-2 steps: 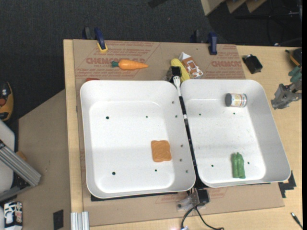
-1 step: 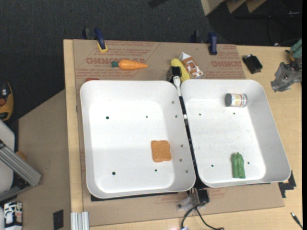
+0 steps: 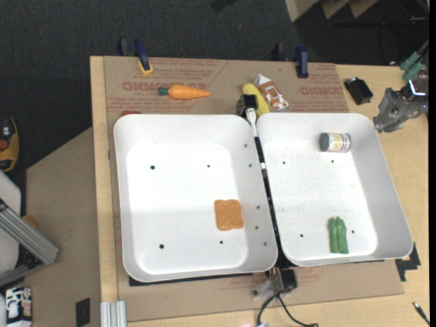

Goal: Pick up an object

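Three bin items awaited you: stiff orange cracker [image 3: 229, 214], soft green piece [image 3: 338, 235], rolling jar [image 3: 335, 142], best taken across its sides; gripper [image 3: 400, 112] state untellable.

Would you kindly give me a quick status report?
Pincer off right bin's far corner. Jar, green piece lie inside, untouched. Nothing blocking.

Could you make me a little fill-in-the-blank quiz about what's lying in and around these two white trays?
1. The orange waffle-like piece lies in the ____ bin.
2. The green object shares the right bin with a small ____.
3. The toy carrot lies ____ both bins, on the board.

Missing words: left; jar; outside
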{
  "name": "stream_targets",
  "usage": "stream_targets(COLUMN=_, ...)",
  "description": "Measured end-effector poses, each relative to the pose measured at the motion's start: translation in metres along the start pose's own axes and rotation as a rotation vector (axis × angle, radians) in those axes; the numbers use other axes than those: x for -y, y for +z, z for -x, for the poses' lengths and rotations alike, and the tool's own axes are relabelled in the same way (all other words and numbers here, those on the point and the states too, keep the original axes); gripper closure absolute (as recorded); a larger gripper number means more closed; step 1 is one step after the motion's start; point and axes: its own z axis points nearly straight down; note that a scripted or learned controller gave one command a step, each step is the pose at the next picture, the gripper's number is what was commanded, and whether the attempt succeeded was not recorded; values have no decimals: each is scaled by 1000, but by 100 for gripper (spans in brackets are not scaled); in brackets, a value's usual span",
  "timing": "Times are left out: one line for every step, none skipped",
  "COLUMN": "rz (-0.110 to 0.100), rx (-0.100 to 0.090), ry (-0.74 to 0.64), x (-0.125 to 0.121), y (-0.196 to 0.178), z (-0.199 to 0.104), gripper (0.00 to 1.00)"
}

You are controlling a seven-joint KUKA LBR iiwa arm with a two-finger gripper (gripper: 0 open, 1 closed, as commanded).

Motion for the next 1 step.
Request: stream_targets(rz=-19, rx=-2, ry=2, x=-16, y=193, z=-47, gripper=100)
